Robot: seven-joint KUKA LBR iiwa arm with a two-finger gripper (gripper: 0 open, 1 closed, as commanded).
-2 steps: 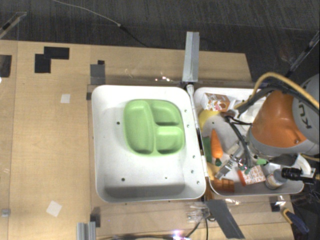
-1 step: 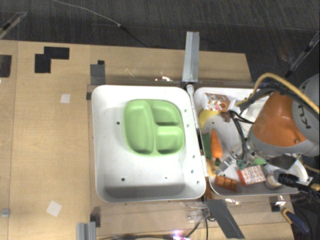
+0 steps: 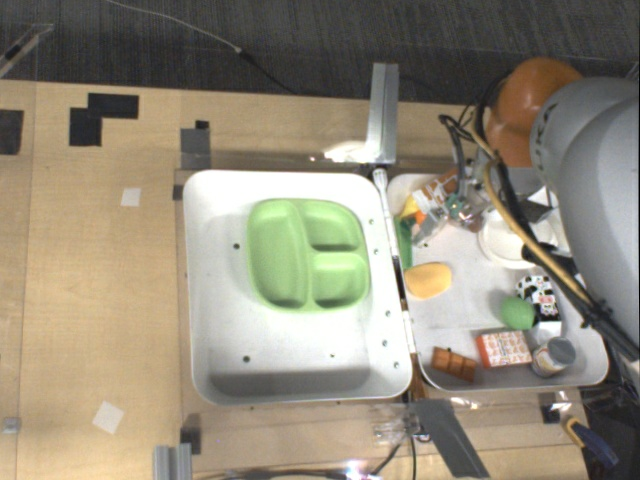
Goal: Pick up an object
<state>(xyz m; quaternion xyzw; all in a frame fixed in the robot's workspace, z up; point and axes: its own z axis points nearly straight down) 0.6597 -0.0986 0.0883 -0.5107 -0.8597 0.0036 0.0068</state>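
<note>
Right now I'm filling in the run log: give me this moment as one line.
arm: over right bin | gripper: low at bin's far left corner | grasp: none seen | left bin: green divided tray

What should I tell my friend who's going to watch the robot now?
Gripper: low over the back of the right bin; whether it is open or shut can't be told, and nothing shows in its grasp.
Left bin: holds the green divided tray.
Right bin: yellow object, green ball, brown block, red box.
Done: nothing visibly picked.
Left: grasp one object and lift it.
</note>
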